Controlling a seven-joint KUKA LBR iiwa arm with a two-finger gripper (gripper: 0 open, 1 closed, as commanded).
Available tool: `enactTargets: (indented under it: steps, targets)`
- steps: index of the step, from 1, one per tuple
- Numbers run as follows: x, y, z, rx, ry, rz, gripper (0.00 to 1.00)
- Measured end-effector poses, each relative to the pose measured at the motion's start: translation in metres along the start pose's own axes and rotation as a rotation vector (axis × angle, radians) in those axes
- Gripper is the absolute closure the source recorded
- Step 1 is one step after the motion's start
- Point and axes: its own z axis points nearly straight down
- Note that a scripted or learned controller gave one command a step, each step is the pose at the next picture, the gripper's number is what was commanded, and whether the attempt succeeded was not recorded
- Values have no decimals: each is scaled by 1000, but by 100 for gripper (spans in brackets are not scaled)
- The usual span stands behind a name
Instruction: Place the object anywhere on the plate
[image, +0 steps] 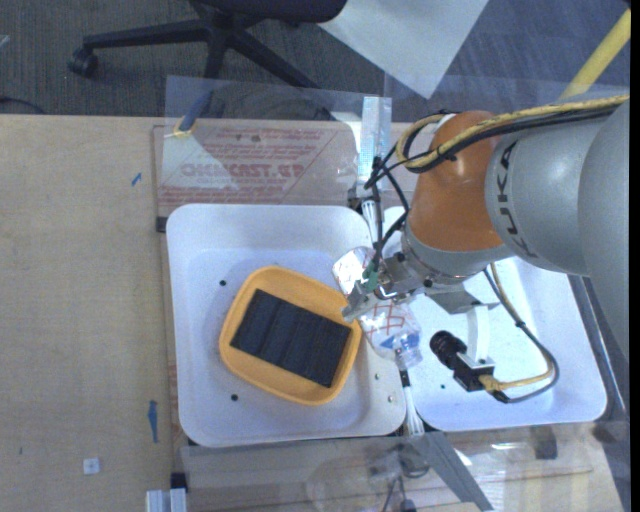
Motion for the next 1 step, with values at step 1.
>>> enactTargets:
  steps: [1]
  targets:
    - [66,49,-7,-4,-2,-100,100]
